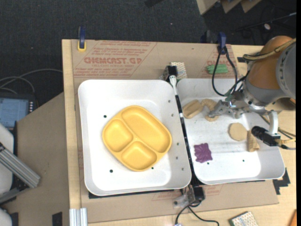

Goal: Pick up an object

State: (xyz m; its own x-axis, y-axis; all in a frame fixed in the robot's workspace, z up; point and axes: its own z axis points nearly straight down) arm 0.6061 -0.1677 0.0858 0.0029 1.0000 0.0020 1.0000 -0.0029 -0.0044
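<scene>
The claw (pixel 222 108) is low over the right bin (pixel 225 173), and whether it is clenched or released I cannot tell. Just left of it lies a tan, rounded bread-like piece (pixel 192 108), long axis slanting up-right. Below it sits a crumpled purple lump (pixel 203 152). Far left, a glossy yellow divided tray (pixel 136 137).
</scene>
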